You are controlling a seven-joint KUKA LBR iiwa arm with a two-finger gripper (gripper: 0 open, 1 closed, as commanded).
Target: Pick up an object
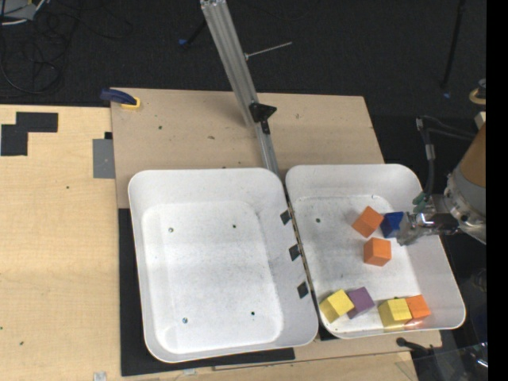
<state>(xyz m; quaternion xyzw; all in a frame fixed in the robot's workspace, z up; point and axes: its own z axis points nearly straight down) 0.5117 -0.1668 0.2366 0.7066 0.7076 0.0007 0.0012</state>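
The right bin [341, 185] holds several small blocks. An orange block [367, 221] lies beside a blue block [391, 224], with a second orange block [377, 252] just below them. Along the bin's front edge sit a yellow block [337, 304], a purple block [359, 299], another yellow block [394, 312] and an orange block [417, 307]. My gripper [414, 227] reaches in from the right, low over the bin, right next to the blue block's right side. Nothing shows between its tips.
The left bin [159, 193] lies beside the right one, joined by black clips [294, 252]. A slanted aluminium rail [238, 70] rises behind the bins. The wooden bench [55, 205] extends to the left, with a blue-and-yellow clamp [121, 98] at its far edge.
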